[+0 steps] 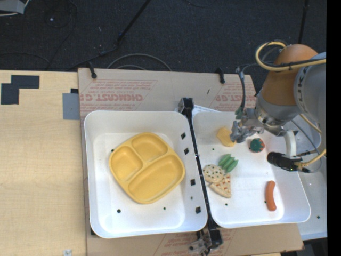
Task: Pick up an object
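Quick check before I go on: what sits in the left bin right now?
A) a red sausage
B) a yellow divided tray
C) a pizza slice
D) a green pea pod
B: the yellow divided tray lies alone in the left bin, while the sausage, pea pod and pizza slice all lie in the right bin.

Lab (robot arm (298,84), cables (133,15))
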`<state>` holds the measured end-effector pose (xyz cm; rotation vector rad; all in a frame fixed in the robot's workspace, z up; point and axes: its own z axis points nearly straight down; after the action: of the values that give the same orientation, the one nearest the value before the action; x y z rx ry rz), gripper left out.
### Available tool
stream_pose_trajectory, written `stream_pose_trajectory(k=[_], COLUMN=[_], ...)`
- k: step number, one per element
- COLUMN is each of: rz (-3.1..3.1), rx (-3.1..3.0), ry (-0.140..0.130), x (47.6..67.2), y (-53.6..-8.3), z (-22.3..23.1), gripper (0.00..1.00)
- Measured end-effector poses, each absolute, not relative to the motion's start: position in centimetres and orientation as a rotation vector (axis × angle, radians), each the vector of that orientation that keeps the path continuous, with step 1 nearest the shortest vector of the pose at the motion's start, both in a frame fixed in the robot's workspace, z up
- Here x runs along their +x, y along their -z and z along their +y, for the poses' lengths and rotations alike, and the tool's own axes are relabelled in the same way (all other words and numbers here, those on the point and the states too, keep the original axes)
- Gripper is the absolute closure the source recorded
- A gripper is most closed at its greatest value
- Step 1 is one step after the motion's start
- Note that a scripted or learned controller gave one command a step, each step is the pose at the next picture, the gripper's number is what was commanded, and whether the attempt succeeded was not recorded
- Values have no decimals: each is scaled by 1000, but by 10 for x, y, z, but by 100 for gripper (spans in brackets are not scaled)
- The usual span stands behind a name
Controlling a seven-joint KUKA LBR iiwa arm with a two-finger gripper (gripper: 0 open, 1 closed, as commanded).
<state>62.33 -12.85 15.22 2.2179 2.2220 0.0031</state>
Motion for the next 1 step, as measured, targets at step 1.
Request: stream_pose_trajectory(k=[1], rz=[2222], rx=[2220], ry=[-1], x=[620], y=[-195], z=[-128], gripper=[100])
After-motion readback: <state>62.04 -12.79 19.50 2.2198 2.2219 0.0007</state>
